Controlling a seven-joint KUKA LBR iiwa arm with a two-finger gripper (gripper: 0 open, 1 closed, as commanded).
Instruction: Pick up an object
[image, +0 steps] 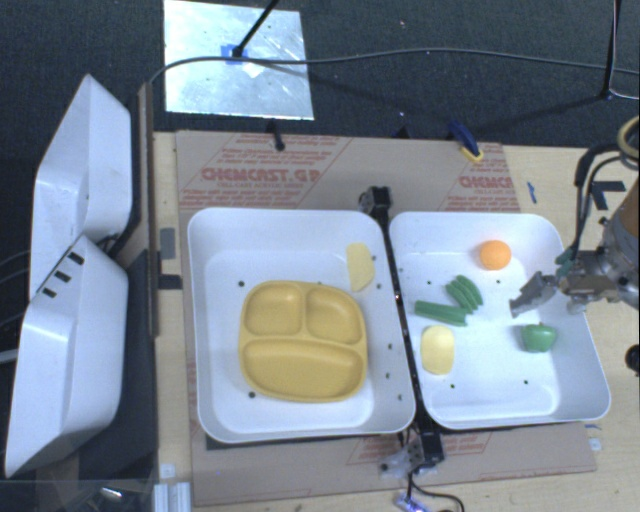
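The right bin (575, 400) holds an orange ball (494, 254), two green pods (452, 302), a pale yellow piece (437, 350) and a small green pepper-like object (538, 338). My gripper (552, 298) hangs over this bin's right side, just above the green object and below right of the orange ball. Its fingers (528, 294) stand apart with nothing between them. In the left bin (215, 400) lie a yellow divided plate (303, 339) and a pale yellow slice (360, 266) near the top right corner.
The two bins meet at a black-clamped seam (400, 320) and rest on a cardboard sheet (300, 175). White housings (75, 300) stand at the left of the bench. Cables (400, 60) and a shiny plate (238, 58) lie on the dark floor beyond.
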